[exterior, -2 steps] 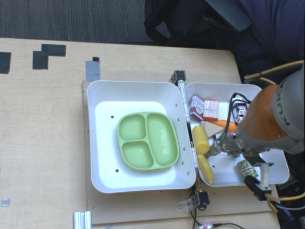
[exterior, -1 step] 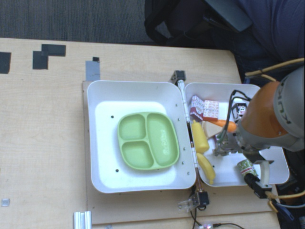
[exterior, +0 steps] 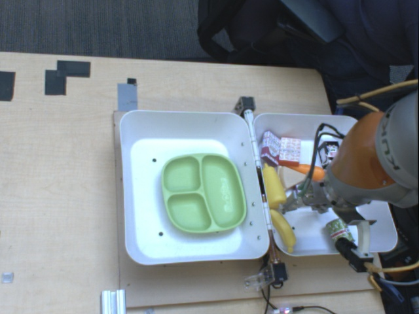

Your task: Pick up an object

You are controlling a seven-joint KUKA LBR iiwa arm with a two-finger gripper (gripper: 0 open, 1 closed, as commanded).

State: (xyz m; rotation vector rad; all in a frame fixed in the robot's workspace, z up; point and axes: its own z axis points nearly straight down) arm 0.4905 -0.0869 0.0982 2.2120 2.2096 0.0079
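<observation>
Camera view: wooden bench [exterior: 59, 175], dark carpet behind — claw [exterior: 294, 198] perhaps over banana [exterior: 283, 231], grip unclear.

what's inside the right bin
Right bin: two bananas, a snack packet, a carrot, a small can. The arm covers the rest.

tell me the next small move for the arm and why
Probably a short drop straight down onto the bananas. The gripper sits low in the right bin, just beside them, and nothing shows between its fingers. The bananas lie along that bin's left wall, so the fingers have little room on that side; a slight shift away from the wall may help.
</observation>
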